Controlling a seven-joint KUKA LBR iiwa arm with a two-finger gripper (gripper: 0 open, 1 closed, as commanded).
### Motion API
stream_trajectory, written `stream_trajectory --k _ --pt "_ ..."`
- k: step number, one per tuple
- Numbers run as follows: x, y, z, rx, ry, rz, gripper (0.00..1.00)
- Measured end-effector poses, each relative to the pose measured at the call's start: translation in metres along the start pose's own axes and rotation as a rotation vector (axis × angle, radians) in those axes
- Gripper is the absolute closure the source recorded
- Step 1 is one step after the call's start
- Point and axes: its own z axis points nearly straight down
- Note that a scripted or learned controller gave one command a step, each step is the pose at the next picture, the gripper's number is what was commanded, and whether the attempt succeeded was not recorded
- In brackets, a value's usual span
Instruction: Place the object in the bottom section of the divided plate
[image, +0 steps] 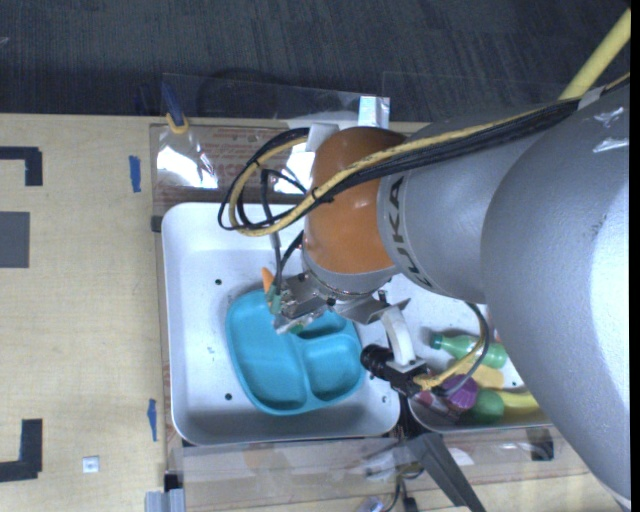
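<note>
I'm watching the two-finger gripper (292, 312) hanging over the upper rim of the turquoise divided plastic plate (290, 365), which is lying in the left shallow white bin (190, 300) at the frame's centre. A small orange-and-green object (268, 279) is showing just beside the tool — whether it is being clamped I cannot tell. I'm judging the release should wait until the tool is sitting squarely over the plate's lower section. The grey arm (480, 200) is reaching in from the right, wrist pointing down.
</note>
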Motion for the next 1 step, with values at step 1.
stream_trajectory --k 1 --pt "-0.0012 0.0004 -0.0009 -0.002 -0.001 0.002 0.0"
